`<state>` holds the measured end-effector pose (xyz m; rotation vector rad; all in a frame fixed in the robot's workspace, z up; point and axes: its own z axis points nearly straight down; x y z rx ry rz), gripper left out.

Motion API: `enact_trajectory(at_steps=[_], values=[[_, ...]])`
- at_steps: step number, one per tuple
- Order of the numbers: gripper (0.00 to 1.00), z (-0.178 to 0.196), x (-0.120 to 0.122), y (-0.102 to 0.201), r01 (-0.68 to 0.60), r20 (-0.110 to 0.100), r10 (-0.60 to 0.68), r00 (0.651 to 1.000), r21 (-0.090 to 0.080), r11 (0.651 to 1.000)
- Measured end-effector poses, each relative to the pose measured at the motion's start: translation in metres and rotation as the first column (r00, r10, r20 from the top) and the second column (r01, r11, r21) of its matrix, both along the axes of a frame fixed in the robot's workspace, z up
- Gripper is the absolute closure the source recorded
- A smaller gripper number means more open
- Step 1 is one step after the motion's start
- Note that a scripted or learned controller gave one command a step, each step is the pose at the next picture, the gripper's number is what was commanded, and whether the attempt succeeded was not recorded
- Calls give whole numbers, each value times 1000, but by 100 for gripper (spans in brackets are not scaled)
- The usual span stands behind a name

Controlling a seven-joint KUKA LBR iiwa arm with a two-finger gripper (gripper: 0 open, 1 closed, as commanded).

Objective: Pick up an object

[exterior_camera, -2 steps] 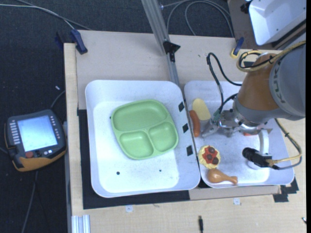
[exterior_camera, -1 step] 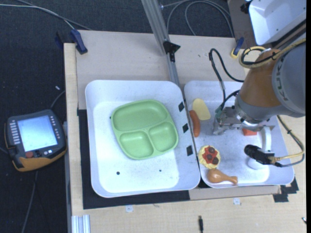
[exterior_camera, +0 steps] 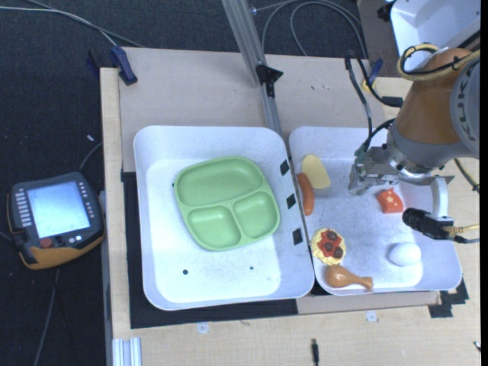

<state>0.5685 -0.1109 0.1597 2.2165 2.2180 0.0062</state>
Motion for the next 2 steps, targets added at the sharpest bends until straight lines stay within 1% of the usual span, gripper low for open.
enact_trajectory(at_steps=[1,2], values=[[100,45,7,2,-1,0,1,1000,0,1000],[100,94,0,6,-1,0,1,1000,1,1000]])
